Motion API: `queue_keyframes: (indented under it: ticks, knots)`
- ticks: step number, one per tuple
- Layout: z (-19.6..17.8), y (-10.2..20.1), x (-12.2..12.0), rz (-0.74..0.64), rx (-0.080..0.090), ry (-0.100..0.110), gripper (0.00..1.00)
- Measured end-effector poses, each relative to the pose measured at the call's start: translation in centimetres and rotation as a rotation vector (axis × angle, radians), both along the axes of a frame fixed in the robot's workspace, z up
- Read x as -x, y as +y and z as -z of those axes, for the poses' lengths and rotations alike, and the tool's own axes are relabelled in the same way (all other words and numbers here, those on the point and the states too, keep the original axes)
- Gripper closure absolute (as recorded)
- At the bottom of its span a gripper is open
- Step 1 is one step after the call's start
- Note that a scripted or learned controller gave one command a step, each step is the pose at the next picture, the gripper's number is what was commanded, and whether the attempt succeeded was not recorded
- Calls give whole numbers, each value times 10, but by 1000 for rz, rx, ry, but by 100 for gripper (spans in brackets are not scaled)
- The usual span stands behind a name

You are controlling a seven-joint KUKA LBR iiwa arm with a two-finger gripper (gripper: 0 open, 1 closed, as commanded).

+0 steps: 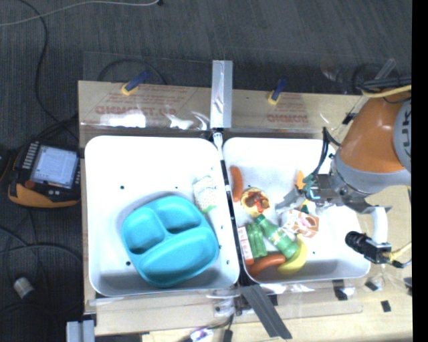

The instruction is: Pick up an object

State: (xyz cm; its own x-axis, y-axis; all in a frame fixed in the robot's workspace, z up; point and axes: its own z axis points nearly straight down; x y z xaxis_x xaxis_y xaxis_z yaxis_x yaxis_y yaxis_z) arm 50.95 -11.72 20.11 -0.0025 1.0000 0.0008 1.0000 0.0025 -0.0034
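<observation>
White bins (pixel 107 160) on bench, jaws (pixel 299 199) over right bin's clutter, grip unclear

— What's under the bench?
— Dark grey carpet (pixel 60 40), with thin cables (pixel 30 20) trailing across it at the upper left.
— And on the left?
— A handheld pendant with a lit screen (pixel 50 170) lies on the floor.
— The bench itself?
— A brown board (pixel 167 107), with blue-and-yellow clamps (pixel 136 82) along its far edge.
</observation>
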Motion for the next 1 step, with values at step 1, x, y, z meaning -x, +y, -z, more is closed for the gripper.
queue_keyframes:
  ticks: [1]
  knots:
    - [0, -75, -42, 124, 2, 0, 0]
